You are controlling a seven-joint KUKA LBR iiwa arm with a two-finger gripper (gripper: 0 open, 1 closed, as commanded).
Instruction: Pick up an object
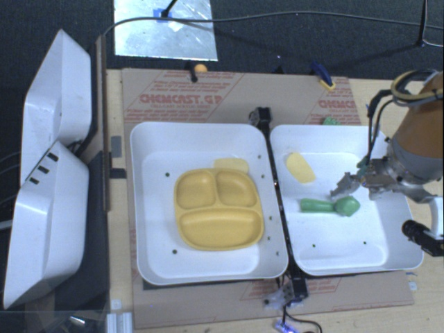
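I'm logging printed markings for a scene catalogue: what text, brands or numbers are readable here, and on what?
"CHEMCAST GP": red print on the brown board under the bins, left of centre.
"CHEMC...": the same print at the board's right, partly cut off by the right bin.
Red print at the board's front edge: too blurred to read.

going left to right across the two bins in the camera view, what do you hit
yellow divided plate in the left bin → pale yellow block in the right bin → green spoon-like toy → gripper → arm's orange band
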